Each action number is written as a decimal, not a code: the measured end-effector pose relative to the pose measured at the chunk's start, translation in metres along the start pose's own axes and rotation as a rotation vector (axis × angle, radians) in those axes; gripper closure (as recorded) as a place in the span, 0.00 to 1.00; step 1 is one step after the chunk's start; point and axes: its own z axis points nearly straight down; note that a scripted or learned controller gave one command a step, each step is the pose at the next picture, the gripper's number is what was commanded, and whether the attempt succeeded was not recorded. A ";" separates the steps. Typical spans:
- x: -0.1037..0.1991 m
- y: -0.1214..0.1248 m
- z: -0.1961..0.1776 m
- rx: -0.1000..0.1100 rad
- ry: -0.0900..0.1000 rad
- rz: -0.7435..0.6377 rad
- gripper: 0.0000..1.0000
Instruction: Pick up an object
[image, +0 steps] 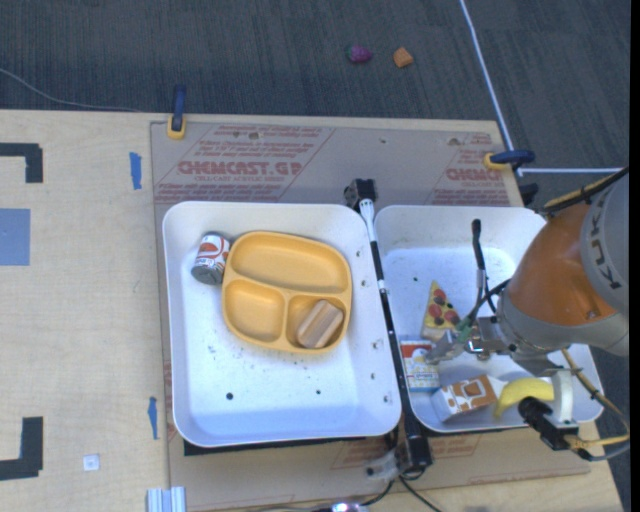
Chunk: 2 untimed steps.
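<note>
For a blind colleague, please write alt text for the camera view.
The gripper hangs low in the right bin among a pizza slice toy, carton and banana. The left bin holds a yellow divided tray and can.

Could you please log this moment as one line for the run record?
arm: over right bin | gripper: low by pizza slice and banana | grasp: none visible | left bin: yellow tray, can

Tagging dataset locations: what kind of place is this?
Probably a robot grasping lab bench: two white bins clamped to a board, toy items like a yellow divided tray and banana, and a grey-and-orange arm.
</note>
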 end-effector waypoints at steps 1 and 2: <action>0.000 0.000 0.000 0.000 0.000 0.000 0.00; 0.000 0.000 0.000 0.000 -0.001 0.000 0.00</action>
